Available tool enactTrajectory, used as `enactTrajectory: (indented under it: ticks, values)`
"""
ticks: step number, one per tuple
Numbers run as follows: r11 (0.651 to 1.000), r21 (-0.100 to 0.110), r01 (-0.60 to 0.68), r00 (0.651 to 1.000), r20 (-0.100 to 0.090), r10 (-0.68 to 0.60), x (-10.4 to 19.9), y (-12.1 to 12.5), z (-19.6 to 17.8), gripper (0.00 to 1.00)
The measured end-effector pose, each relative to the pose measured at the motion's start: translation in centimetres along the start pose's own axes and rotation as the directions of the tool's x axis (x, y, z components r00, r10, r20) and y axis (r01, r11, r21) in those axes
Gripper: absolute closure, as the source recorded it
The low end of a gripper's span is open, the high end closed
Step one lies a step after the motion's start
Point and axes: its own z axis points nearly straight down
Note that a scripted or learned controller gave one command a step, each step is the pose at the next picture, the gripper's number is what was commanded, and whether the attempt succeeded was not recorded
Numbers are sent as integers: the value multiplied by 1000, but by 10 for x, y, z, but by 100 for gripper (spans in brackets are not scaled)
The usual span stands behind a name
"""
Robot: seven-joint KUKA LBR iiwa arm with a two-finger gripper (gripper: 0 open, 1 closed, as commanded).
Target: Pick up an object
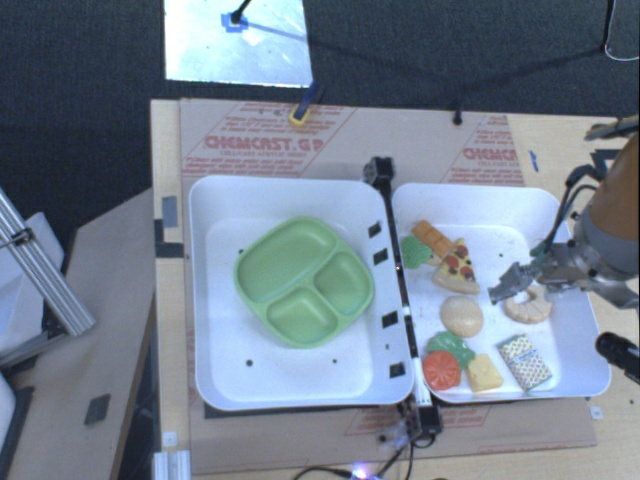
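Observation:
The right bin [500, 206] holds toy food: an orange carrot-like piece [433, 236], a pizza slice [457, 267], a green leafy piece [414, 252], a pale round bun [462, 316], a ring-shaped pastry [529, 311], a red tomato [441, 370] with green broccoli [452, 347] beside it, a yellow cheese block [485, 374] and a patterned packet [526, 361]. My gripper [515, 282] hangs over the right bin, just above the left edge of the ring pastry and to the right of the pizza slice. Nothing shows between its fingers.
The left bin [215, 268] holds a green three-compartment plate [303, 280]. A black divider [393, 278] with clips runs between the bins. A shiny metal sheet [236, 28] lies beyond the bench's far edge. The arm comes in from the right.

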Motion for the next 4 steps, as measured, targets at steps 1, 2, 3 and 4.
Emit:
enactTrajectory:
  ticks: [1,2,3,4]
  values:
    - [1000,-14,3,1000,2,-3,1,3,-7,0]
    - [1000,-13,2,1000,2,-2,2,-3,37,0]
    - [1000,-9,1,1000,1,-1,-2,-11,93,0]
    - [1000,-15,2,1000,2,-2,-2,-10,127,0]
